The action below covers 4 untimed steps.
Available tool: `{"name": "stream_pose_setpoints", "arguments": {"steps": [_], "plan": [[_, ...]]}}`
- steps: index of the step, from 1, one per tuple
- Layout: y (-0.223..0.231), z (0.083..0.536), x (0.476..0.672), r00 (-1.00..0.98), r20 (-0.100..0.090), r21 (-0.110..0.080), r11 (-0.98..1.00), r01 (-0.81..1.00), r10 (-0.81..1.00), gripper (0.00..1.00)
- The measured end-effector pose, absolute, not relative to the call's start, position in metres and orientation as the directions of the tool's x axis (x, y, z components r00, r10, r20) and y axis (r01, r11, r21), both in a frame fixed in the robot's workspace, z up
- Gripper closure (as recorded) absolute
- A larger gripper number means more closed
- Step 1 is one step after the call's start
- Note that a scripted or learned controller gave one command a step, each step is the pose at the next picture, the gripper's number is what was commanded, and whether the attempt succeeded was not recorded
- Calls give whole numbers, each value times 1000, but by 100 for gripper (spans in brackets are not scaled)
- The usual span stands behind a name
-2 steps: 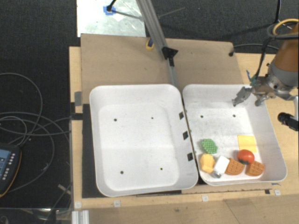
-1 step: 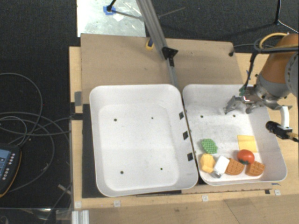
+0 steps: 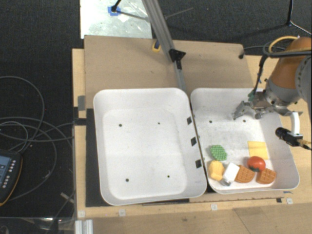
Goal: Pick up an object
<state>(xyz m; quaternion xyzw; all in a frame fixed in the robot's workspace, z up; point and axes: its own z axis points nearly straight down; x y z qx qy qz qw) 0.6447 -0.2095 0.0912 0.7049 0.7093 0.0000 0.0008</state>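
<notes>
The right bin (image 3: 219,101) holds several small toy foods along its front part: a green piece (image 3: 218,152), a yellow square (image 3: 257,149), a red tomato-like piece (image 3: 257,163), an orange-yellow piece (image 3: 215,169), a white block (image 3: 230,172) and two brown waffle-like pieces (image 3: 244,175) (image 3: 265,176). My gripper (image 3: 249,114) hangs over the back of the right bin, well behind the food. Its grey fingers are spread open and hold nothing.
The left bin (image 3: 141,145) lies beside the right one, joined by black clips (image 3: 193,141). A grey pole (image 3: 161,23) slants down to the bins' back edge. Cables and a pendant (image 3: 7,172) lie on the floor at left.
</notes>
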Motion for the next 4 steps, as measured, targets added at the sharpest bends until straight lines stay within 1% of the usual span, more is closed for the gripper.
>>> {"name": "stream_pose_setpoints", "arguments": {"steps": [1,3,4], "plan": [[-210,104,646,-10,-3,6,10,1000,1000,100],[-206,230,663,-7,-3,10,7,1000,1000,100],[-206,257,665,-6,-2,6,6,1000,1000,100]]}}
